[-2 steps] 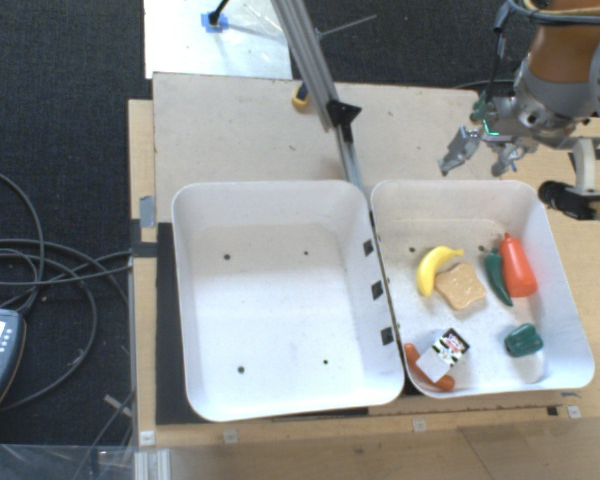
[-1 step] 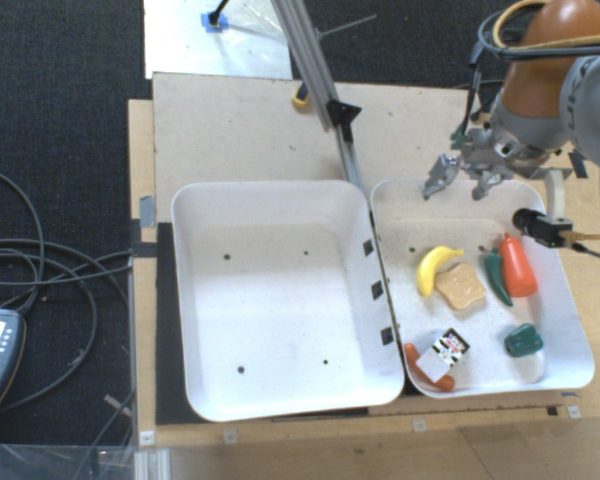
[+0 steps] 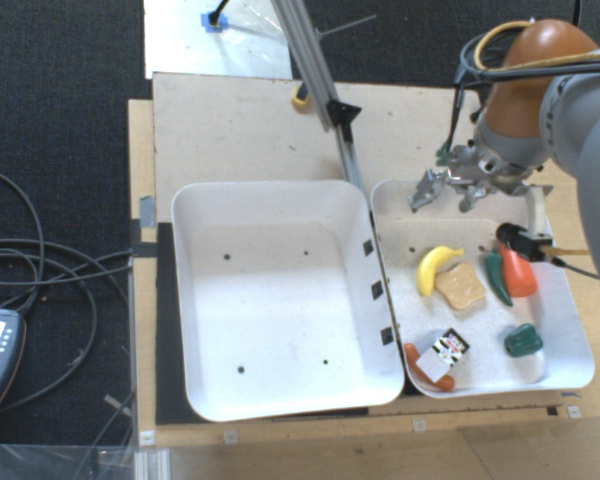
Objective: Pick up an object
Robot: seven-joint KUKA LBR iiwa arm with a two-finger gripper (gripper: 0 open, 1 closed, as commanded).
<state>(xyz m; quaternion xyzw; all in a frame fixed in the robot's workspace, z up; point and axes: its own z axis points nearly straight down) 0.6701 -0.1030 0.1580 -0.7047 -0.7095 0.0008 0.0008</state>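
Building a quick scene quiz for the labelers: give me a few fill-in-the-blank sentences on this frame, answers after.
1. All the small objects lie in the ____ bin as the camera view shows it.
2. The yellow banana touches a tan slice of ____.
3. The gripper hangs over the ____ end of that bin, above the banana.
4. The dark green object lies nearer the camera than the ____ pepper.

Missing words: right; bread; far; red

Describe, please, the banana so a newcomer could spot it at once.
Look in the right-hand bin, the one holding small toys. Near its middle lies the banana, touching a tan slice of bread. It is the only yellow, curved piece there.
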